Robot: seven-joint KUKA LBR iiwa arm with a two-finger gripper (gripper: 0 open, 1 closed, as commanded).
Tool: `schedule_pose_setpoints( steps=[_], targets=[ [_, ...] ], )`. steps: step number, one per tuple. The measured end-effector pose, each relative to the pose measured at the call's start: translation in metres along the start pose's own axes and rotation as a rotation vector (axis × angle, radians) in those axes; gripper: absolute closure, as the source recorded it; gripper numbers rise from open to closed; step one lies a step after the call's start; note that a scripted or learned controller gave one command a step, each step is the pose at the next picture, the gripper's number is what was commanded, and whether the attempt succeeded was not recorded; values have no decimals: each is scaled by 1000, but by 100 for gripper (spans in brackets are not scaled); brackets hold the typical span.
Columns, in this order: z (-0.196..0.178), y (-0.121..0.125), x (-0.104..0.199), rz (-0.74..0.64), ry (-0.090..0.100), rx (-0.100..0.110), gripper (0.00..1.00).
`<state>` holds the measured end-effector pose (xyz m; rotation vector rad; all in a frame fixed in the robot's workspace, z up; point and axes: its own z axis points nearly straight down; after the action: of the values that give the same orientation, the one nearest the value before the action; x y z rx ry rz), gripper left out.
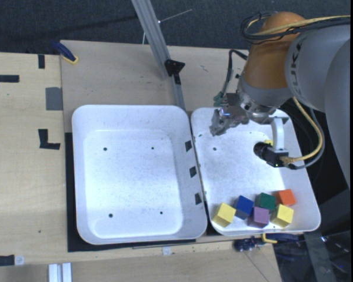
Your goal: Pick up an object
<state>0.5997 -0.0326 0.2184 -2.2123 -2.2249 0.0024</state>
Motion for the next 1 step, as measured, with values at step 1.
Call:
schedule_pose_setpoints(
  steps=[1],
  targets=[
    [2, -22, 58, -2, 0, 0, 100]
  ],
)
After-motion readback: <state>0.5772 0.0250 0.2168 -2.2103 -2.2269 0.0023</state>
